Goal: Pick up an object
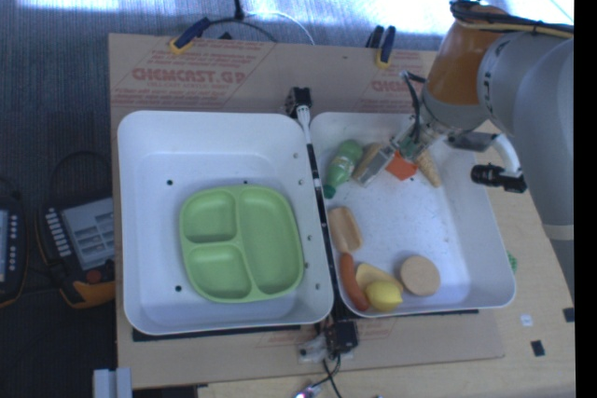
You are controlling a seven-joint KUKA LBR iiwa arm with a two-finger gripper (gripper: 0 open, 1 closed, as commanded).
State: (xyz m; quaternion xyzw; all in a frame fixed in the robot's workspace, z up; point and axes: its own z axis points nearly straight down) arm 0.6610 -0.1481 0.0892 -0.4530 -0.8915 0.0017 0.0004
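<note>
Arm (522, 98) is reaching in from the right, wrist angling down-left into the right bin (466, 238). Gripper (403, 147) is hanging low over the bin's far end beside an orange block (402, 167) and green bottle (341, 163); grip state impossible to tell. Bench board (187, 75) is showing "CHEMCAST GP" in red.

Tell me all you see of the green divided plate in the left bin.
The green divided plate is pale green, plastic-looking, a rounded rectangle with three compartments: two smaller on its left, one long on its right. It lies flat, slightly rotated, on the floor of the left bin, toward the near right corner. Nothing lies on it.
</note>
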